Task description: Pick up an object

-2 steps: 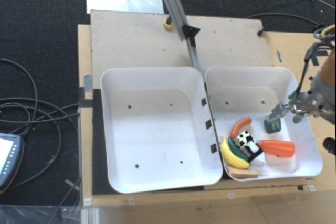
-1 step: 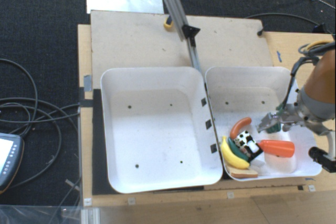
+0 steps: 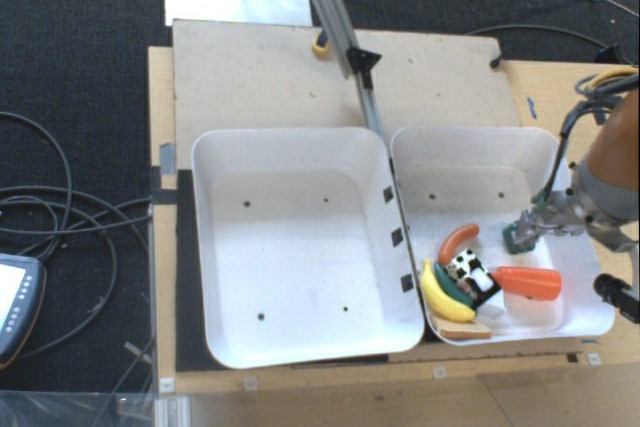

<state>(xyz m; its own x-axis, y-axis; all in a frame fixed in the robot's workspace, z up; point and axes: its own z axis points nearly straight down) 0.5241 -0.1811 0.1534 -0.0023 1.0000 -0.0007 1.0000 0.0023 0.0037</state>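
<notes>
While the grey arm with its orange band reached in from the right, the gripper sat low inside the right-hand shallow white plastic bin, near that bin's right wall; whether it was open or shut I could not tell, and nothing showed in its grasp. Objects lay clustered in the bin's near corner. Nearest was an elongated orange carrot-shaped toy, just toward the camera from the gripper and apart from it, long axis running left to right across the bin, slightly tilted. Left of that sat a small black-and-white blocky toy, touching a curved yellow banana-shaped toy that hugged the divider wall between bins. A short red-orange sausage-shaped piece lay to the gripper's left, at roughly its level, well apart. Judgement: the carrot was the closest candidate; a grasp would want the gripper shifted toward the bin's near edge and closing across the toy's short width. The left-hand white bin on the table held no objects.
</notes>
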